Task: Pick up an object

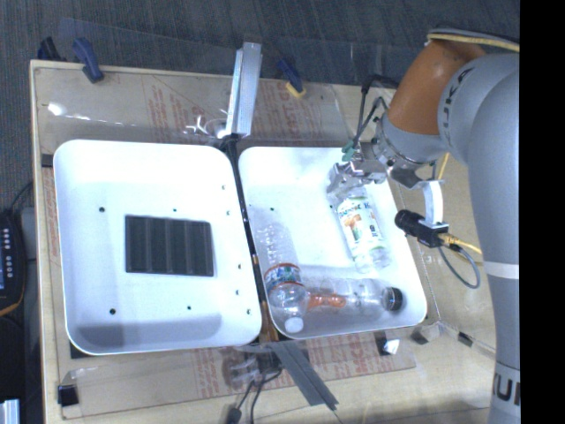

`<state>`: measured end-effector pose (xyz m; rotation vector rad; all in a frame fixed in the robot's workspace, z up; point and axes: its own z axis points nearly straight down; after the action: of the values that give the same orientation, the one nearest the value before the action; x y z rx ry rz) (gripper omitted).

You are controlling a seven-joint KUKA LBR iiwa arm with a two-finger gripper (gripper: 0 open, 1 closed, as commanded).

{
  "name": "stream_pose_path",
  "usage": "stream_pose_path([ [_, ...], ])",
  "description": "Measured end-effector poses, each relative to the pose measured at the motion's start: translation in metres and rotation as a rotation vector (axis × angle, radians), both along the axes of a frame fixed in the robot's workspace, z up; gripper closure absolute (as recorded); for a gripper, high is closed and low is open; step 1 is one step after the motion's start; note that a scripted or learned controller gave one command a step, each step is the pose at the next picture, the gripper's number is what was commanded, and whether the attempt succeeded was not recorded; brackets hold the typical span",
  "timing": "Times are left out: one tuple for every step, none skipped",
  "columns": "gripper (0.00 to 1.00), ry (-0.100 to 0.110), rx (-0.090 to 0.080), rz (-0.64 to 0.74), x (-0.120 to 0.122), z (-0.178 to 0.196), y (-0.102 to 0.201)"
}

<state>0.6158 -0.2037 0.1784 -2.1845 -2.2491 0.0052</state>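
Observation:
Three clear plastic bottles lie in the right bin (291, 168). One with a white, green and orange label (360, 228) lies along the bin's right side. One with a blue cap band (277, 272) lies along the left wall. A third with a dark cap (357, 299) lies across the front. My gripper (346, 177) hangs over the upper right part of this bin, right at the top end of the labelled bottle. Whether it touches the bottle is unclear.
The left bin (79, 184) has a dark ribbed rectangle (169, 246) in its floor. A metal bar (243, 91) stands at the back between the bins. Blue clamps (86, 57) hold the bench's rear edge. A cable (459, 254) runs along the right bin's outer side.

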Motion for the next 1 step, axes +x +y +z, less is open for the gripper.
stream_pose_path([
  [0.0, 0.0, 0.002, 0.154, -0.0086, -0.0013, -0.0046],
])
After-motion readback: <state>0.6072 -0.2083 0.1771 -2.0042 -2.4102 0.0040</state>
